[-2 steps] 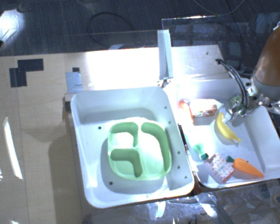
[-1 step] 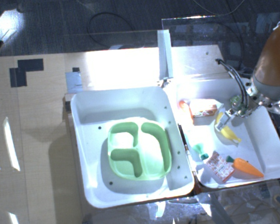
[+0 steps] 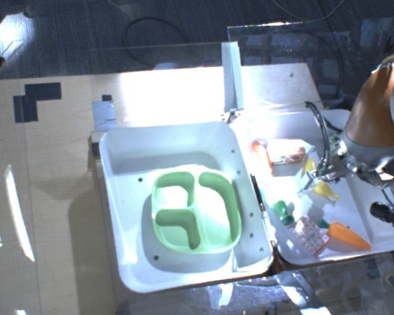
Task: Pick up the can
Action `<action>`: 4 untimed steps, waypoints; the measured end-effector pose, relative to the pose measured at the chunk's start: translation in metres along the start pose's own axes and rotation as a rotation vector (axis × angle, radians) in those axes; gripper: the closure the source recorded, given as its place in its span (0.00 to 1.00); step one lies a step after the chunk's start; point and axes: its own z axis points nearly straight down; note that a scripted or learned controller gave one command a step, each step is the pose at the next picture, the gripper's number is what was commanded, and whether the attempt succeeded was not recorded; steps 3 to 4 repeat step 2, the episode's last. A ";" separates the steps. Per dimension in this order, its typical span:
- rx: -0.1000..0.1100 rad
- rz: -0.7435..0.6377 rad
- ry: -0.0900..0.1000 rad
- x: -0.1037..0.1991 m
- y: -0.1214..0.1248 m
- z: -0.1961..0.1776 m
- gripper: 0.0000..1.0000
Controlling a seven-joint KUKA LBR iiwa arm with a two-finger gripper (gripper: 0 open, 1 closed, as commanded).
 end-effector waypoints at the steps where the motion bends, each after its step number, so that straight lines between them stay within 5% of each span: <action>1: -0.005 0.000 -0.001 -0.021 0.011 0.015 0.00; 2: -0.014 -0.006 -0.003 -0.020 0.015 0.002 1.00; 4: -0.014 -0.006 -0.003 -0.020 0.015 0.002 1.00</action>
